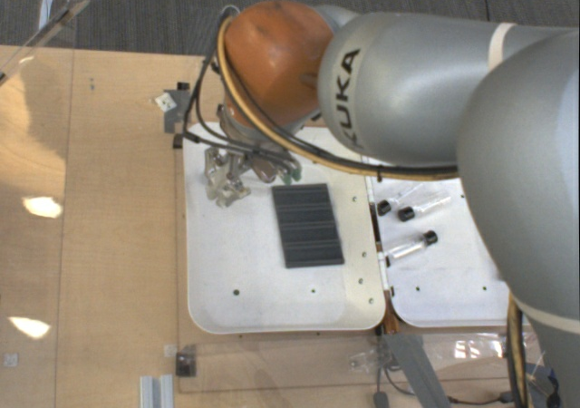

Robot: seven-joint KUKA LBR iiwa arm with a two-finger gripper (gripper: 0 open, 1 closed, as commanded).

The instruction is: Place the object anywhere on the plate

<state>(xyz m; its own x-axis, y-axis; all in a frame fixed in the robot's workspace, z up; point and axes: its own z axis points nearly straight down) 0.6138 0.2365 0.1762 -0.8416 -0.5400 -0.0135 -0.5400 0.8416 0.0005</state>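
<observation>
A dark grey ribbed rectangular plate (308,225) lies flat in the middle of the left bin (245,293). My gripper (227,181) hangs over the bin's far left corner, to the left of the plate and apart from it. Small clear tubes with black caps (412,246) lie in the right bin (453,297), near its left wall. The big grey arm and its orange band (272,57) cover the far part of both bins.
The wooden bench (91,216) stretches to the left of the bins. Black cables (195,125) loop from the wrist over the left bin's far edge. A low divider (381,252) separates the two bins.
</observation>
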